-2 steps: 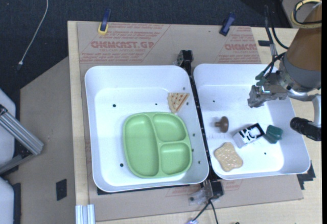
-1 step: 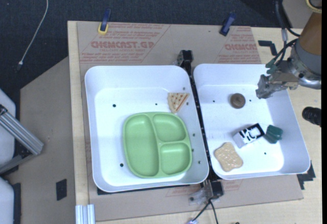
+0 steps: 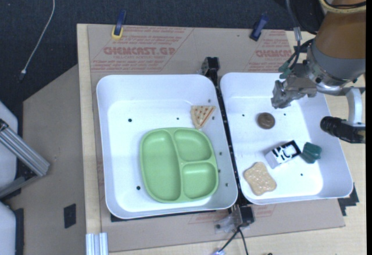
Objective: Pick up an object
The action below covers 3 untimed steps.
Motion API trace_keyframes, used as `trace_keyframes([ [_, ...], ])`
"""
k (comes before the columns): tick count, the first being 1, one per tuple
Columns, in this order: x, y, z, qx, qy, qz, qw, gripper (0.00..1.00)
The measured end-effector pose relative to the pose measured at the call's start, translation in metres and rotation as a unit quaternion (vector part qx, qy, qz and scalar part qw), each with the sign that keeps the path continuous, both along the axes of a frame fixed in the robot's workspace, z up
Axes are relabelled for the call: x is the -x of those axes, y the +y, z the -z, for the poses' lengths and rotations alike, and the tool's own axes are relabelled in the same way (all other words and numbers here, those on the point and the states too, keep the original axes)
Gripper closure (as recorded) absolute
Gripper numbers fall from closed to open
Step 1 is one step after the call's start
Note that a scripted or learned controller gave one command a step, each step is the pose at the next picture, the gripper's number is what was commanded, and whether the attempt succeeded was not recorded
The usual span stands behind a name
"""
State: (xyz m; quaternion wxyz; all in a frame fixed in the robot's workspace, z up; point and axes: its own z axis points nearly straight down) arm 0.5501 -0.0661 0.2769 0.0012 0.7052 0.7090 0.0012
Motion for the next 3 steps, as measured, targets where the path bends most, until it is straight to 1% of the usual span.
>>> trace_keyframes([
  [1, -0.017, 0.051, 0.001, -0.0004, 0.0, 0.0, 1.0, 1.0],
  [2, -0.032, 0.099, 0.025, -0.0009, 0.003, 0.0, 1.0, 1.0],
  [3, -0.043, 0.142, 0.042, -0.0006, 0.002, 0.0, 1.0, 1.0],
])
